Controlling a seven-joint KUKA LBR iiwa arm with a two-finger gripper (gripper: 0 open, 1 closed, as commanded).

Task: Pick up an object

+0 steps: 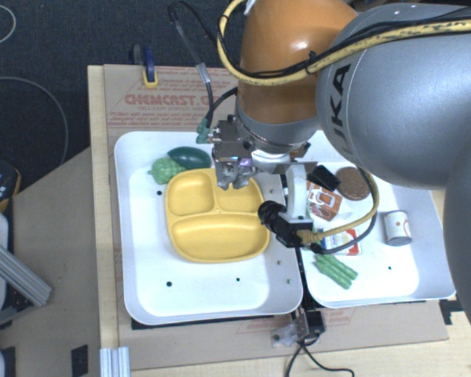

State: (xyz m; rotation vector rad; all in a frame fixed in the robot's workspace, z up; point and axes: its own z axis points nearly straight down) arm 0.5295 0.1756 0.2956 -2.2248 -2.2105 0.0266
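A yellow divided plate (212, 234) lies in the left bin (145, 289). My gripper (234, 177) hangs over the plate's upper right compartment, close to its rim, with nothing visibly in it. Just off the plate's upper left corner sit a light green bumpy item (165, 170) and a dark green one (190, 157). The right bin (400, 285) holds a brown disc (355, 184), an orange and white packet (326, 203), a small silver can (395, 227), a red and white packet (345, 243) and a green pod (335, 270). The arm hides the upper part of the right bin.
The bins rest on a brown board (165, 96) with a blue clamp (149, 63) at its far edge. The wall between the two bins (297, 269) runs just right of the plate. White bin floor shows below the plate (212, 285).
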